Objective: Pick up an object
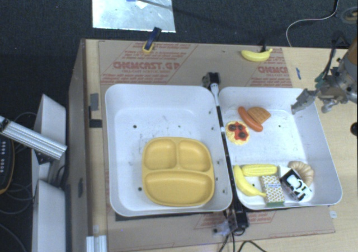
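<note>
Hovers above the upper right edge of the right bin (pixel 330 155) — gripper (pixel 309 108) with jaws spread, nothing between them. Sits well apart from every item in the bin.

Likeliest pick, judged by nearness: the red sausage (pixel 250 120), lying in the upper left part of the right bin, touching or just beside a tan bun (pixel 260 114) on its upper right side and near a small round pizza piece (pixel 238 132) below it. Lies flat, long axis slanting from upper left to lower right in the camera view; cannot tell one end from the other.

Looks like toy food — probably light, stiff, smooth-skinned, apt to roll or squirt out of a loose pinch. Best taken across the narrow width at mid-length, jaws turned square to the slant, with the upper finger slipped between sausage and bun. Risks nudging the bun or catching both together.

Crowded along the near edge of the same bin: a banana (pixel 246 182), a corn cob (pixel 259 170), a small box (pixel 272 189), a croissant (pixel 302 168) — harder to isolate. Holds a yellow divided plate (pixel 179 169) in the left bin (pixel 120 133).
</note>
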Tool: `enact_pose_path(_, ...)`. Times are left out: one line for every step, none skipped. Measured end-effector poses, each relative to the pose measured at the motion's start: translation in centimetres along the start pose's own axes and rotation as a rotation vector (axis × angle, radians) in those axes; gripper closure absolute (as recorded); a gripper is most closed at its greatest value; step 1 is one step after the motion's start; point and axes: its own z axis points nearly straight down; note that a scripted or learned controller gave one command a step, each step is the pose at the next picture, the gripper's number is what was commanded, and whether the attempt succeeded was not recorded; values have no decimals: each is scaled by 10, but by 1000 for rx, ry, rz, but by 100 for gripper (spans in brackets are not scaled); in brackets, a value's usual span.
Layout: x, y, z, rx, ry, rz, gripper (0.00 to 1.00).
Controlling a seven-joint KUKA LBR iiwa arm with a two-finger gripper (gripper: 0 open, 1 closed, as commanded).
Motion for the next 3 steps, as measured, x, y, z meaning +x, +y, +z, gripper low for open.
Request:
enact_pose_path(40, 47, 37, -1, 1, -2, 0)
enact_pose_path(42, 66, 98, 1, 0, -2, 0)
enact_pose_path(54, 68, 156, 1, 1, -2, 0)
